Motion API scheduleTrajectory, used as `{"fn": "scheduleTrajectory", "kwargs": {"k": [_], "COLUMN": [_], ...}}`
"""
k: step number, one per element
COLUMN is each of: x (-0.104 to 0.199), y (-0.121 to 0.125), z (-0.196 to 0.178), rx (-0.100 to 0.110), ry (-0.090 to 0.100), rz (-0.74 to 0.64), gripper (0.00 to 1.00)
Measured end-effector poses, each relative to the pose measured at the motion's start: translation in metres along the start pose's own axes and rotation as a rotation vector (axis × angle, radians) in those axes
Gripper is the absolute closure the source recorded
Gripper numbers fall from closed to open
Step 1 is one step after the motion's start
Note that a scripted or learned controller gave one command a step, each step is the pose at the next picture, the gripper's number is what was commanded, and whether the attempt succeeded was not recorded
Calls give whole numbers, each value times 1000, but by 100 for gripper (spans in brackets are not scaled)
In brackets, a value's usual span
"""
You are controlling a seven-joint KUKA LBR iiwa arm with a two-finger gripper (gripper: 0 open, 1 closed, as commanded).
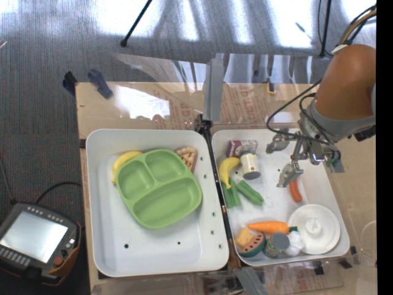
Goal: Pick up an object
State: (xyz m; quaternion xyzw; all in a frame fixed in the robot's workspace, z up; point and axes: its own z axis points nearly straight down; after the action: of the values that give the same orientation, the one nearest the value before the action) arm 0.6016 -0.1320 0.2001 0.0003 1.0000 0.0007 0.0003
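Viewed from above at a slant: a table [153,103] with two shallow white bins side by side.

In the left bin [104,238]: a green divided plate [159,188] tilted across the upper middle, with a yellow banana [123,161] poking out from under its upper left edge and a waffle-like piece of toy food [188,158] at its upper right corner.

In the right bin [334,195]: a jumble of toy food. Near the top left, a small dark packet [241,147], just beside it a white cup [249,165] lying on its side, and a second small banana [228,169] to the left of the cup. Below these, green bean pods [245,191] lying slantwise. Along the bottom, an orange carrot [269,227], a watermelon slice [253,244], a yellow cheese wedge [244,236] and a small tin [278,243] packed close together. At the bottom right, a round white plate [314,227] with a knob at its centre. A small orange-red sausage [295,191] lying alone near the right wall, above the white plate.

Reaching in from the right: a grey arm with an orange band [347,82], gripper [288,174] pointed down over the right bin, just above the upper end of the sausage. Fingers spread apart, nothing between them. Whether a fingertip touches the sausage: cannot tell.

Off the table at lower left, on the floor: a handheld control pad [37,238] with a screen.
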Motion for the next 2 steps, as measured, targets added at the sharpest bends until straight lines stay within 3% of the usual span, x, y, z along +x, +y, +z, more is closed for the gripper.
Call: {"fn": "scheduleTrajectory", "kwargs": {"k": [1, 2], "x": [43, 67], "y": [-31, -83], "z": [115, 42], "rx": [-1, 4], "ry": [4, -7], "rz": [164, 75], "gripper": [0, 0]}}
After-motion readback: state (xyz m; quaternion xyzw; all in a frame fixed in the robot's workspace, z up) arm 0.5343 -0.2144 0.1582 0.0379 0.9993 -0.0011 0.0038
